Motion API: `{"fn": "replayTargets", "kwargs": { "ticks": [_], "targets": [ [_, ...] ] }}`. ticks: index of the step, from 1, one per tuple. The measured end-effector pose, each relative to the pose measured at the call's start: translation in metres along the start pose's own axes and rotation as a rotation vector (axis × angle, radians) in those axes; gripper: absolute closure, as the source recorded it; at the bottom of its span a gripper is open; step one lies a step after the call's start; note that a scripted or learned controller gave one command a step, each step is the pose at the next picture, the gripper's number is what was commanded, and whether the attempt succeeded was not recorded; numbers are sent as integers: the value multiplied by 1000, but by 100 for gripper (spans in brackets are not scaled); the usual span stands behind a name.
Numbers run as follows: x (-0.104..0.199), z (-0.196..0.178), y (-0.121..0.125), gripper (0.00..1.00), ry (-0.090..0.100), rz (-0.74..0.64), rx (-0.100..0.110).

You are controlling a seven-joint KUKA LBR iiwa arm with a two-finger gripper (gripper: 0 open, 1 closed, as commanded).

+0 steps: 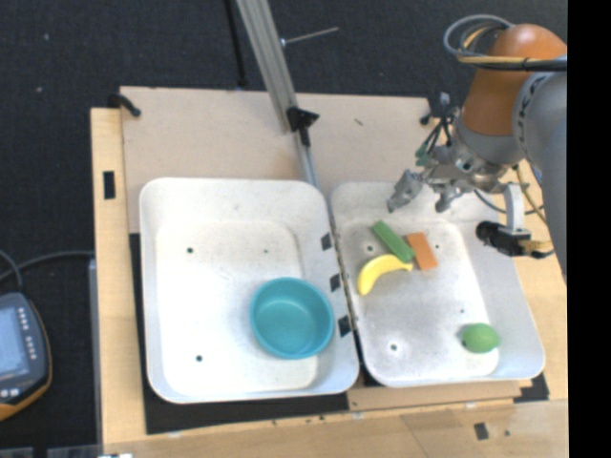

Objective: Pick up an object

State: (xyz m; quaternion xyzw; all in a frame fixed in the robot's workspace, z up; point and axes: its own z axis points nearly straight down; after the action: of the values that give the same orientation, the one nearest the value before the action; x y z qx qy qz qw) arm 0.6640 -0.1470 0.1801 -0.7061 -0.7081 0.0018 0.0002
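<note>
Hovering with fingers spread and holding nothing, the gripper [424,192] could nudge the banana [380,273], green stick [390,240] and orange block [422,251], which lie touching, and grasp none cleanly.

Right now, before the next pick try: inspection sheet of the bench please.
Surface: two white bins, left bin, right bin, on a tan bench.
Job's things: blue bowl in left bin; banana, green stick, orange block, green ball in right bin.
Clutter: nothing seen.
Claw: claw above right bin's far edge, holding nothing.
Cables: wires at the wrist.
Surroundings: metal post, handheld pendant.
</note>
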Motion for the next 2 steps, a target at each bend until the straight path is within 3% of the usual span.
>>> {"fn": "replayTargets", "kwargs": {
  "ticks": [1, 2],
  "targets": [
    [1, 63, -1, 0, 0, 0, 1],
    [-1, 79, 0, 0, -2, 2, -2]
  ]
}}
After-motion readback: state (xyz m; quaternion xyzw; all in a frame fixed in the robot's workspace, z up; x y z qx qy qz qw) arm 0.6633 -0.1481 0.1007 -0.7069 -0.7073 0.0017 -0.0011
